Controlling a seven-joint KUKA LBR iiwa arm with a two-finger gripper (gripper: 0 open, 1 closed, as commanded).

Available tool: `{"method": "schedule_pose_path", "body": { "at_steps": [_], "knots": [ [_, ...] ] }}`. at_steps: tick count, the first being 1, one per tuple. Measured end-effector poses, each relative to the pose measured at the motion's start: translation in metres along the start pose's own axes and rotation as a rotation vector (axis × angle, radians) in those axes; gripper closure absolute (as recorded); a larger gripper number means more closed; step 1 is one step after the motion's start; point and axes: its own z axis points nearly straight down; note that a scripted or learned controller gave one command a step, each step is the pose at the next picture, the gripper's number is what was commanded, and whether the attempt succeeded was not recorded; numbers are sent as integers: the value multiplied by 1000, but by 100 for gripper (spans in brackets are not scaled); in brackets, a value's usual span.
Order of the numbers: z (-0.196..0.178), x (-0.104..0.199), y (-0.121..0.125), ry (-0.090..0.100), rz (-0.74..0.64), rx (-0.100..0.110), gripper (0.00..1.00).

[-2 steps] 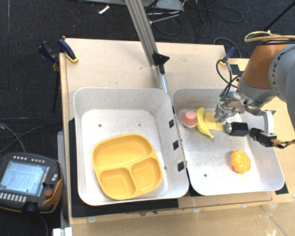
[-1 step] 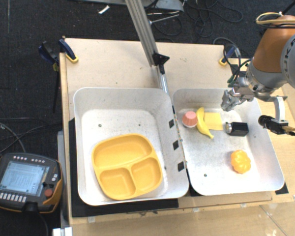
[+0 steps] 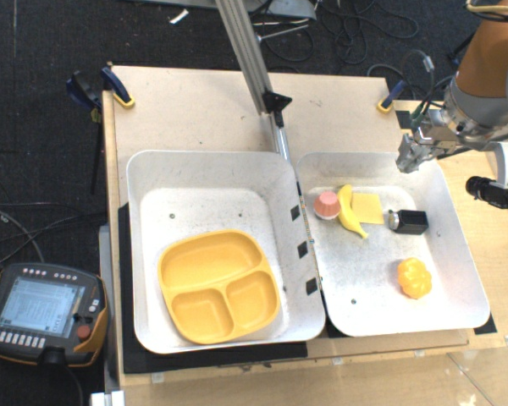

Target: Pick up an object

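Five small things lie in the right-hand shallow white plastic bin point(image 3: 457, 303): a pink round cup-like piece point(image 3: 326, 205), a curved yellow toy banana point(image 3: 350, 211), a flat pale-yellow square block point(image 3: 368, 208), a short black and silver cylinder-like object point(image 3: 407, 221) and a lumpy orange-yellow fruit-shaped toy point(image 3: 415, 277). The left white bin point(image 3: 144, 184) carries a yellow three-compartment plastic tray point(image 3: 219, 286). The grey two-finger gripper point(image 3: 409, 156) hangs over the far right rim of the right bin, apart from everything in it, and nothing shows between its tips; whether it is released or clenched I cannot tell at this size. The black and silver object is the nearest candidate: it lies just toward the camera from the gripper, its long axis running left-right across the bin, silver end toward the banana. The banana, farther left, runs from far to near, its lower tip pointing toward the camera and slightly right. A descent would probably need a short move nearward first.
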Motion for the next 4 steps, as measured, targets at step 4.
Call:
{"method": "schedule_pose_path", "body": {
  "at_steps": [4],
  "knots": [
    [-32,151,-66,5,-5,10,100]
  ]
}}
